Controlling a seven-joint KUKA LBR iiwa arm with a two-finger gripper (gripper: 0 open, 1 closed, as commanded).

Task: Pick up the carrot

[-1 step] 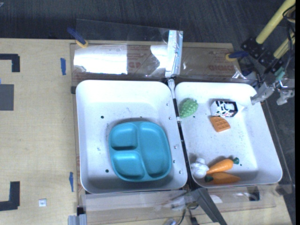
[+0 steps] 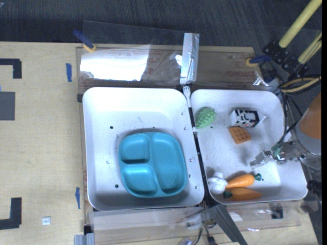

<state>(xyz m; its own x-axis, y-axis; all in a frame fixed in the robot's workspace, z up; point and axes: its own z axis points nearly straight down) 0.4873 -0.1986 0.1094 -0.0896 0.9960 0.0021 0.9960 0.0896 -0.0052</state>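
One carrot (image 2: 240, 180) lay against the right bin's (image 2: 265, 98) near wall; your hand (image 2: 260, 158) hovered above, grip state indeterminable.

I see the light wooden bench (image 2: 41, 152) carrying two shallow white bins side by side. The left bin (image 2: 97, 111) touches the right bin (image 2: 273, 103) along a shared edge. Just behind the left bin, a clear plastic sheet (image 2: 133, 60) lies on the bench. Left of the left bin, I see small blue tape marks (image 2: 68, 71) and black marks (image 2: 14, 68) on the wood.
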